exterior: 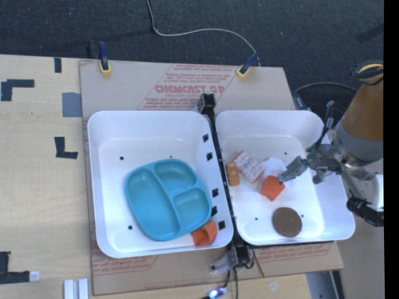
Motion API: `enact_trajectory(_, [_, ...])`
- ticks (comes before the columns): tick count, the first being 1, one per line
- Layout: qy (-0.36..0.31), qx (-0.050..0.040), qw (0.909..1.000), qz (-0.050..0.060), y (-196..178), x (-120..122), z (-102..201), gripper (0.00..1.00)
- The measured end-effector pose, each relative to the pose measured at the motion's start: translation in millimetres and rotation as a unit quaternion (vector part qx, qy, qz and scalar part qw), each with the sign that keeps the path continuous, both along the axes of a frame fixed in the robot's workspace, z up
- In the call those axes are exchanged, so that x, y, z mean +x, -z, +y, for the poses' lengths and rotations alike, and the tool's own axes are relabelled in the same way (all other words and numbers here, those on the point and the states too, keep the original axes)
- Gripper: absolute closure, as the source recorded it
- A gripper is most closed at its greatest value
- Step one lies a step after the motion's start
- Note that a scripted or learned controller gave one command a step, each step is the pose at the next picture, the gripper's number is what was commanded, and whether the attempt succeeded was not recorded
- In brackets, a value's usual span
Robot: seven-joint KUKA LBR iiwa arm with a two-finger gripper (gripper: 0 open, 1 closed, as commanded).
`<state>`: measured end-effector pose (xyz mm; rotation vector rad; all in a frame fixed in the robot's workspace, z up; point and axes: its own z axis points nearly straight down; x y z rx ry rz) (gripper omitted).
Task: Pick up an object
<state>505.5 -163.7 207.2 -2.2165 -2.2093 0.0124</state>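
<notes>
Where arm (365,120) crosses bin rim (324,185), fingers (290,170) blurred, state unclear.

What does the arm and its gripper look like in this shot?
One arm at the view's right edge: rounded orange-tan band above, grey wrist section under it, pale housing at the lower right. From the wrist a dark grey two-finger gripper sticks out, slim metal fingers with darker tips. Thin dark cables loop beside the wrist. No legible markings.

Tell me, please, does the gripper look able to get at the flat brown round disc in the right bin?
Probably yes: the flat brown round disc lies alone on bare floor of the right bin, with nothing over it, and the gripper hangs nearby beside the orange block.
</notes>
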Motion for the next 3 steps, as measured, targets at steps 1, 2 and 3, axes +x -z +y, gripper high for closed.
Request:
enact_trajectory(1, [-0.002,-0.0012,1.0000,-0.006,-6,3,0,0.00])
enact_trajectory(2, [-0.002,-0.0009,1.0000,-0.004,38,1,5,0.00])
enact_trajectory(3, [-0.002,-0.0008,1.0000,-0.004,85,7,6,0.00])
